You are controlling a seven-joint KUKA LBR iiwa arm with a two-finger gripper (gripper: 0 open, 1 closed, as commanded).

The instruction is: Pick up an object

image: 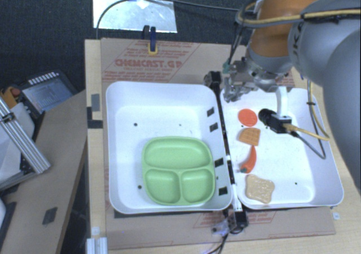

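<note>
In the right bin (316, 179) lie a red-orange disc (247, 116), a tan square cracker-like piece (249, 136), a curved red piece (249, 160) and a toast-like slice (259, 189), strung in a line down the bin's left side. My gripper (233, 93) hangs over the bin's far left corner, just up and left of the red-orange disc. Nothing shows between it and the disc, and I see no object held.
A green divided plate (177, 169) lies in the left bin (127, 134), toward its near side. The wall between the two bins (223, 134) runs right below the gripper. The arm's orange and grey bulk covers the right bin's far right corner.
</note>
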